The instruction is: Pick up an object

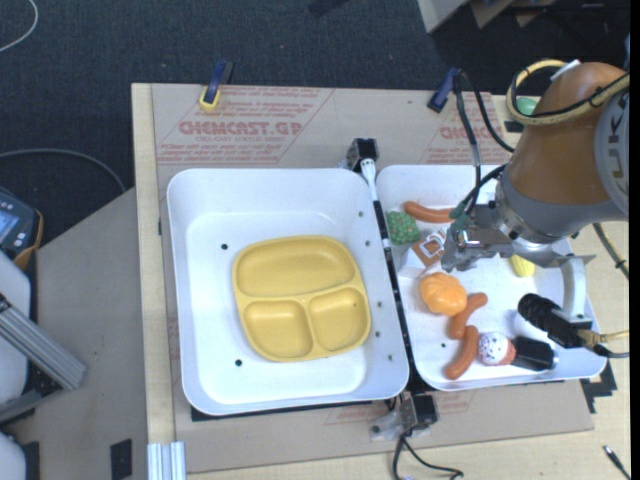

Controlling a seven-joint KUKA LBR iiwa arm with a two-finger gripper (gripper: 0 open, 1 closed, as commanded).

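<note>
A yellow divided tray is seen in the left bin. Right of it, an orange object lies beneath the gripper, whose state cannot be told. The bench is cardboard-covered.

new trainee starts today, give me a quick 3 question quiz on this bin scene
1. True or false: the yellow divided tray lies in the left bin.
2. Multiple choice: what lies just below the gripper in the right bin? A) a blue cup B) an orange round object C) a metal spoon
3. Fill in: the small green object sits close to the ____ wall of the right bin, as seen in the camera view.

Key: 1 true; 2 B; 3 left
</note>
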